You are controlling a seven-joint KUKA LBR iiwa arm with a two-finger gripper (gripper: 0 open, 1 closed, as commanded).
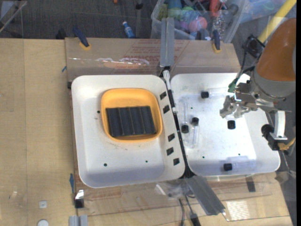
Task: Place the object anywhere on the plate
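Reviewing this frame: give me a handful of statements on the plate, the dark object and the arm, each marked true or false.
1. The yellow plate sits in the left bin. True.
2. A dark ribbed object lies on the plate. True.
3. The pincer is over the left bin. False: it is over the right bin.
4. The plate is round and blue. False: it is yellow, squarish with rounded corners.
5. The two bins sit side by side. True.

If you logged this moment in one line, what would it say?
arm: over right bin | gripper: above bin floor, grip unclear | plate: left bin, holds dark ridged block | status: unclear
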